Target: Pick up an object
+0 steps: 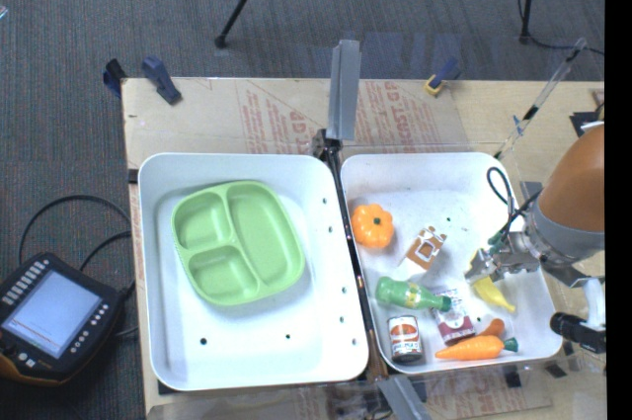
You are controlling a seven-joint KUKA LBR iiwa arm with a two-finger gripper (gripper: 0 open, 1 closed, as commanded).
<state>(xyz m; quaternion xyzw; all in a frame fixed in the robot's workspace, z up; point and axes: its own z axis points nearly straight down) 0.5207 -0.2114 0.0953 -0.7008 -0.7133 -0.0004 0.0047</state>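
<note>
The right bin (415, 173) holds an orange pumpkin (372, 225), a small brown-and-white carton (424, 249), a green bottle (410, 294), a dark can (404, 339), a red packet (456, 326), a carrot (472, 348) and a yellow banana (493, 293). My gripper (491, 264) is low at that bin's right side, directly over the banana's upper end. Nothing shows between its fingers.
The left bin (158, 210) carries a green divided plate (237, 241). A grey divider post (344, 97) rises between the bins at the back. Black cables (499, 186) loop over the right bin's far right corner. A teach pendant (49, 314) lies on the floor at the left.
</note>
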